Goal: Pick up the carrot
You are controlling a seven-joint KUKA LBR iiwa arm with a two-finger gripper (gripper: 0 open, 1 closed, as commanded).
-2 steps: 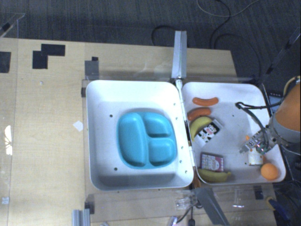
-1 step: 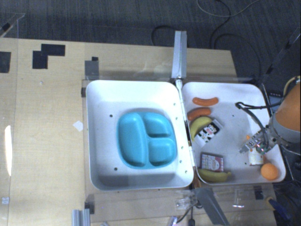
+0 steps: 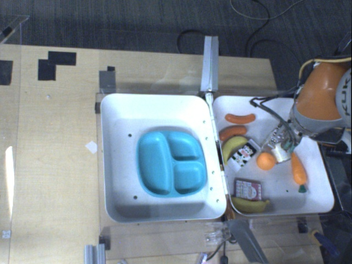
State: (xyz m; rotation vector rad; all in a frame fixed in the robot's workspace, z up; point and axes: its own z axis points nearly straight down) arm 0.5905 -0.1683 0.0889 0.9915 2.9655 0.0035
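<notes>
We are looking down on a bench [image 3: 55,147] under bright, even overhead light. The two white bins [image 3: 159,106] are glaring close to blown out, their walls washing into near-uniform white. A pale streak of reflection is showing at the far left edge of the bench. The blue tray [image 3: 168,164] is casting a soft grey shadow on the left bin's floor, and the arm [image 3: 324,100] is throwing a faint one beneath it. The dark floor at top is looking grainy. Overall sharpness is modest; small items in the right bin are smearing slightly, their fine detail unreadable.
</notes>
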